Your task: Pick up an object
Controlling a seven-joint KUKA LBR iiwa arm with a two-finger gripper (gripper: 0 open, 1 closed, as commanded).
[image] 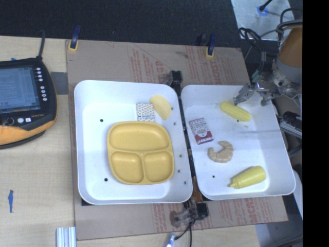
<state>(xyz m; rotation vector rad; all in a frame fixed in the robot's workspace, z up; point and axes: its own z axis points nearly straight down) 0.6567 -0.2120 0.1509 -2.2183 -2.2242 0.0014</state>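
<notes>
— Where is your gripper [253,92]?

— My arm reaches in from the right, over the far right corner of the right bin [272,153]. My fingers are spread open and hold nothing.

— And the corn cob [236,111]?

— It lies in the same bin, just beside my fingertips, near the croissant [221,152] and the yellow squeeze bottle [249,177].

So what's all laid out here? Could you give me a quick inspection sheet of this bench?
Surface: cardboard sheet clamped on a wooden bench, bearing left bin and right bin.
Job's things: left bin holds divided yellow tray, banana piece, small patterned packet; right bin holds corn cob, red packet, croissant, yellow bottle.
Clutter: nothing seen.
Grippers: gripper over the right bin's far edge, beside the corn cob.
Cables: dark cables behind the arm.
Surroundings: control tablet at left.
</notes>
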